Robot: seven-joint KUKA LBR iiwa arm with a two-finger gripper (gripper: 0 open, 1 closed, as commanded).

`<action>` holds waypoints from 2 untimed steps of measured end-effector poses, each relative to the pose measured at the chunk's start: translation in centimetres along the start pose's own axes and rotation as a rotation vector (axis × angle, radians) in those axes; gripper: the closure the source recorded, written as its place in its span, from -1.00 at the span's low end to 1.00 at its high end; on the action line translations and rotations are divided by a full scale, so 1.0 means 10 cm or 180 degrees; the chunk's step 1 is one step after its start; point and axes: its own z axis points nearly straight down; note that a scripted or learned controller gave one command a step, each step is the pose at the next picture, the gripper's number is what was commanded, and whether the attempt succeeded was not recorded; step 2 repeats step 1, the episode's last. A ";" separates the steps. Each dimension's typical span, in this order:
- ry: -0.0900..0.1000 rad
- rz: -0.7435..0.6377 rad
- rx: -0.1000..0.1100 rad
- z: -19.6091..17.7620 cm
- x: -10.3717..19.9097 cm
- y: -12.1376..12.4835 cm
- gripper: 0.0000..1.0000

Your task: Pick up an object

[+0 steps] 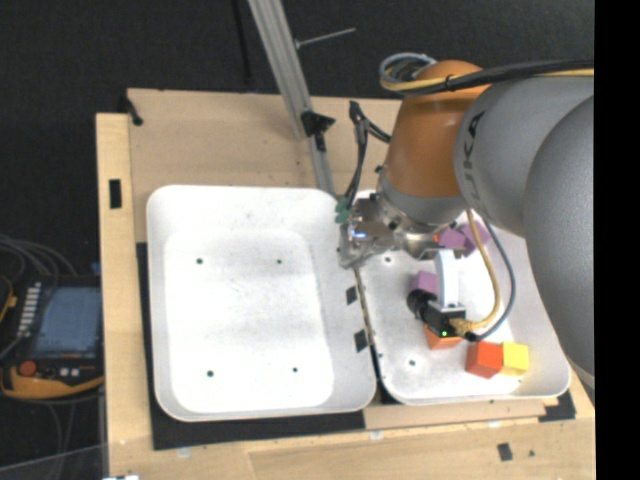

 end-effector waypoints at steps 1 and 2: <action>0.0001 -0.0003 0.0001 -0.18 0.56 0.06 1.00; 0.0001 -0.0003 0.0001 -0.18 0.56 0.06 1.00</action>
